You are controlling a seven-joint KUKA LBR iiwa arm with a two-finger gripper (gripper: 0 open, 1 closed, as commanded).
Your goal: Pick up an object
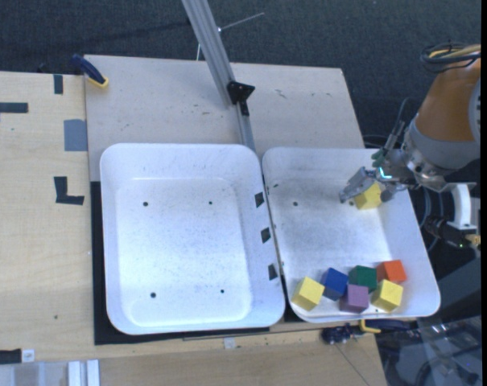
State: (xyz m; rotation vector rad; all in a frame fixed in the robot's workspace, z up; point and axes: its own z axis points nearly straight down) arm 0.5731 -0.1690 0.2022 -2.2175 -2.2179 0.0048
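A yellow block (369, 197) sits clamped between the fingers of the gripper (364, 191) over the right bin (323, 240) (near its far right side), well apart from the six blocks (352, 286) clustered along that bin's near edge.

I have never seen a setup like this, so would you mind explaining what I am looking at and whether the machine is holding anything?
One fixed camera looks down at a slant on a bench with two shallow white bins, a left bin and a right bin. The grey-and-orange robot arm reaches in from the right. Its end effector has a yellow cube between its fingers, so it appears to hold it. Six more coloured cubes lie clustered at the right bin's near edge.
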